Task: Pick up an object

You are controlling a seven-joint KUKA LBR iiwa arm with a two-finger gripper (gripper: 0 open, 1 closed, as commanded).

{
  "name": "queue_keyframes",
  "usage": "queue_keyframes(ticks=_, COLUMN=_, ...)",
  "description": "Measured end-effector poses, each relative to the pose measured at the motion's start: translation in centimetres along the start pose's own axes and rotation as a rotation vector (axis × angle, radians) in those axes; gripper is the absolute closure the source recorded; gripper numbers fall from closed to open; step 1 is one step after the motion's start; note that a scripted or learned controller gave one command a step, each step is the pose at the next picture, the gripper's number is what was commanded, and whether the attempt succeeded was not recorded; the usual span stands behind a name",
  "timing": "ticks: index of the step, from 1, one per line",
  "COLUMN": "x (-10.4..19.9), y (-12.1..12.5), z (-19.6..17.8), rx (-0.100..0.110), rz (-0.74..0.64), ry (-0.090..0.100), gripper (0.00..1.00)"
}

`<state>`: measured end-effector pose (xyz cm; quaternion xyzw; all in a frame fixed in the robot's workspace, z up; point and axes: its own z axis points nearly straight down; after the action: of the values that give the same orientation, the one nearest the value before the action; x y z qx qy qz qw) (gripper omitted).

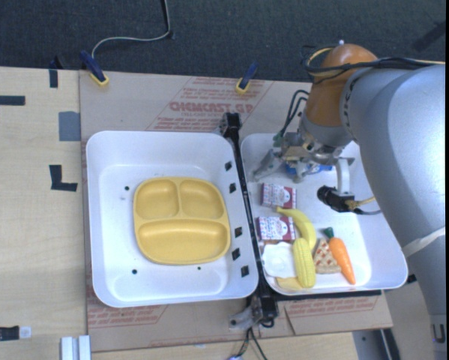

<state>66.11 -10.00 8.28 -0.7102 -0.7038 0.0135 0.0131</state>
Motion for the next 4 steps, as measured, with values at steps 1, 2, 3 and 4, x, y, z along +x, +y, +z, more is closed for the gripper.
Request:
queue_keyframes(ticks=1, x=-0.13, y=-0.13, z=-0.89, rx=0.003, rz=-0.001, ry=-0.004, gripper=1.00)
queue_keyframes(ticks=2, x=-0.13, y=-0.14, z=-0.87, rx=0.005, rz=-0.001, ry=-0.004, gripper=0.00)
queue_keyframes(ticks=3, x=-0.42, y=0.30, z=-0.10, rx=-0.014, rz=-0.005, ry=0.001, gripper=0.00)
queue_keyframes(ticks=4, x=0.07, y=0.30, z=-0.11, rx=-0.016, rz=-0.003, ry=-0.001, gripper=0.00)
